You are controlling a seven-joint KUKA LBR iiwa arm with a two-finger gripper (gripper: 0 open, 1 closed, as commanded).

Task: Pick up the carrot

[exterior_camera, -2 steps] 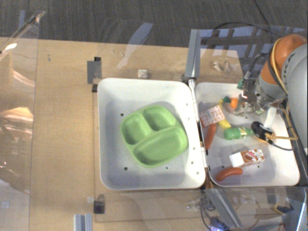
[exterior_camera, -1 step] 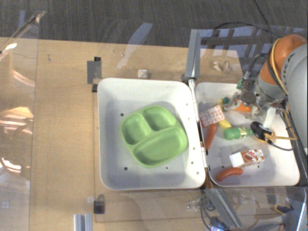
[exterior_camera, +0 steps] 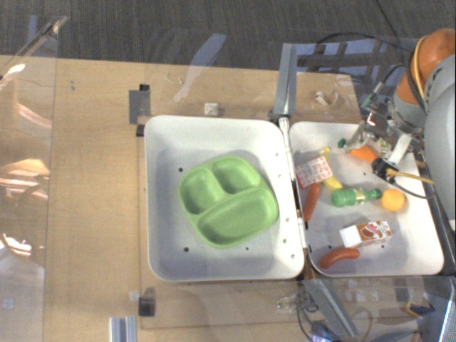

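The carrot is a small orange piece with a green tip, lying at the back of the right bin. My gripper hangs low over the bin's back right corner, right next to the carrot's right end, and part of the carrot is hidden behind it. I cannot tell whether it touches the carrot. The grey arm with its orange band comes in from the right edge.
The right bin also holds a red-and-white packet, a yellow piece, a green bottle, an orange ball, a small carton and two red sausages. A green divided plate lies in the left bin.
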